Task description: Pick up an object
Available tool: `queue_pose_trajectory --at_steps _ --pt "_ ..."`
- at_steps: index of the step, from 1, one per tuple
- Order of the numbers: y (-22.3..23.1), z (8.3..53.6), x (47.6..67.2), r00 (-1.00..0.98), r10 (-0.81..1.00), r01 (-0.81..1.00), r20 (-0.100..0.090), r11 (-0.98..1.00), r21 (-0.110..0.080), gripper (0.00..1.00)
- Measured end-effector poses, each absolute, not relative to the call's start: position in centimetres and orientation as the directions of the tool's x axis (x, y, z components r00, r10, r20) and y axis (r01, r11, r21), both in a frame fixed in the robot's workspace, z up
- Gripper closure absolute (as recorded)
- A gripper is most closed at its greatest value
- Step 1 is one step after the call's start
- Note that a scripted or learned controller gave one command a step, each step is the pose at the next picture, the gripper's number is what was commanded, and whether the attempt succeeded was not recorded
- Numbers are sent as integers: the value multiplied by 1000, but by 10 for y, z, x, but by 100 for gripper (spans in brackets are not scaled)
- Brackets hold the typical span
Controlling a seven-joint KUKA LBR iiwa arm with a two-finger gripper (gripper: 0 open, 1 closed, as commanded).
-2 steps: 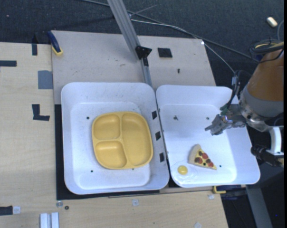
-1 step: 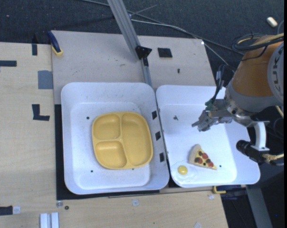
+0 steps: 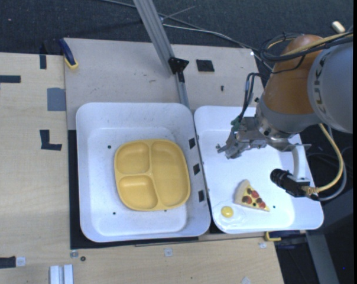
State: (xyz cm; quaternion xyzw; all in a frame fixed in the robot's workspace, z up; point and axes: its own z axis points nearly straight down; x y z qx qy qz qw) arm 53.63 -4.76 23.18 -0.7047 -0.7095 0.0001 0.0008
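The pizza slice (image 3: 251,196) is a toy wedge with a tan crust and red topping spots. It lies flat on the floor of the right bin (image 3: 214,129), toward the lower edge of the view, below and slightly right of the claw (image 3: 233,149), and clear of it. Its narrow tip points toward the lower right; its crust end faces upper left.

The fried egg (image 3: 227,212), a small white piece with a yellow centre, lies just beside the pizza slice on its left, near the front wall of the same bin and directly below the claw.

The claw hangs over the upper middle of the right bin, above bare white floor. Nothing is seen between its fingers. Whether they are spread or pressed together cannot be told from this angle, as the dark finger parts merge into one shape.

The arm (image 3: 302,81) extends to the right and upward from the claw, its orange band above the grey wrist. A black fitting with a yellow cable (image 3: 329,185) sits lower right of the claw, over the right rim of the bin.

The left bin (image 3: 90,158) lies left of the claw, touching the right bin side by side. It holds a yellow divided tray (image 3: 151,174) with three compartments, resting flat near the middle.
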Motion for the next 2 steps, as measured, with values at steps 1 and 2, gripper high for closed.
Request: queue_pose_trajectory --at_steps 1,2 --pt "10 227 551 -6 1000 1000 0 6 -2 100" --pt "65 214 554 -6 1000 1000 0 6 -3 100"
